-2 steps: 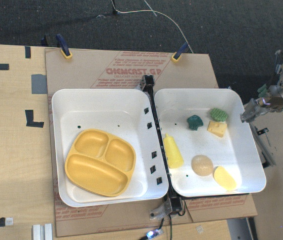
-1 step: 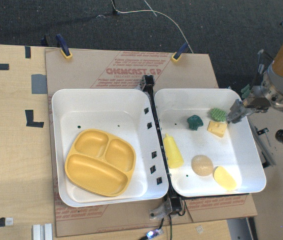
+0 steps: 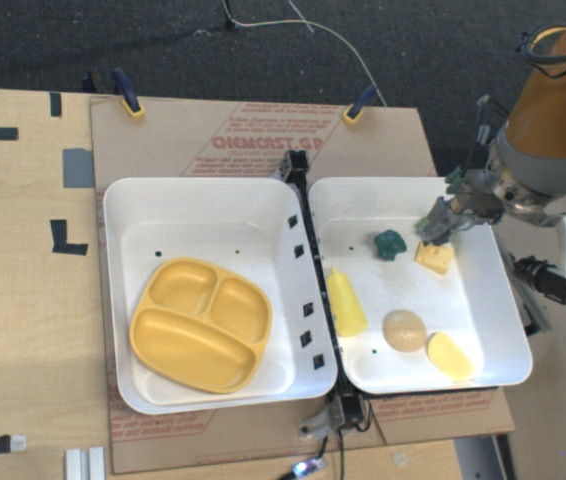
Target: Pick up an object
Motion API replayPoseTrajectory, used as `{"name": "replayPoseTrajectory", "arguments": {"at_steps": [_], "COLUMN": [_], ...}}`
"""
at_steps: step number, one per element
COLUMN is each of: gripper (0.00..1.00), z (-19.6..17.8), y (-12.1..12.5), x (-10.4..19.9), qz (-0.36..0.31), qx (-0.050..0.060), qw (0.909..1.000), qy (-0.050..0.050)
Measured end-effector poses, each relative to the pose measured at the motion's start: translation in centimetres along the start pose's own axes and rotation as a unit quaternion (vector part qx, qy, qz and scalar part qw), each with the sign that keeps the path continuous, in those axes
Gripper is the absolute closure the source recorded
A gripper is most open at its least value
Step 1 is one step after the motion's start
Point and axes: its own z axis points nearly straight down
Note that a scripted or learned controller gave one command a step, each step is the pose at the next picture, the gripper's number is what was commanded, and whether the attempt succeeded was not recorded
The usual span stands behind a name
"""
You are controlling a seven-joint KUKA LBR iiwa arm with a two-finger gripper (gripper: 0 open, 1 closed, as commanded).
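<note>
- Where the right-hand white bin [image 3: 508,368] meets its near edge, a pale yellow, lemon-shaped plastic piece [image 3: 449,356] lies by the near right corner, with a beige rounded lump [image 3: 403,330] just beside it; both look light, smooth and prone to roll.
- Along the bin's left wall lies a yellow, elongated plastic piece [image 3: 344,303], probably stiff and light.
- Toward the far edge sit a small dark green knobbly object [image 3: 390,244] and a yellow wedge-shaped block [image 3: 435,258]; the wedge looks rigid and light, best gripped across its flat faces.
- The two-finger gripper [image 3: 441,221] hangs directly over the wedge; finger spread cannot be determined.
- The left-hand white bin [image 3: 123,208] carries a yellow divided plastic plate [image 3: 200,323].
</note>
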Motion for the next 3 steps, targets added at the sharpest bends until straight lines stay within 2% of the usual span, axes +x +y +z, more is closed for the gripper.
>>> {"name": "replayPoseTrajectory", "arguments": {"at_steps": [1, 2, 3], "gripper": [1.0, 1.0, 1.0], "z": [2.1, 2.1, 4.3], "y": [-0.5, -0.7, -1.3], "x": [5.7, 11.1, 16.7], "qz": [0.0, -0.001, -0.001], "qx": [0.001, 0.001, 0.002], "qw": [1.0, 1.0, 1.0], "qy": [0.0, 0.0, 0.0]}}
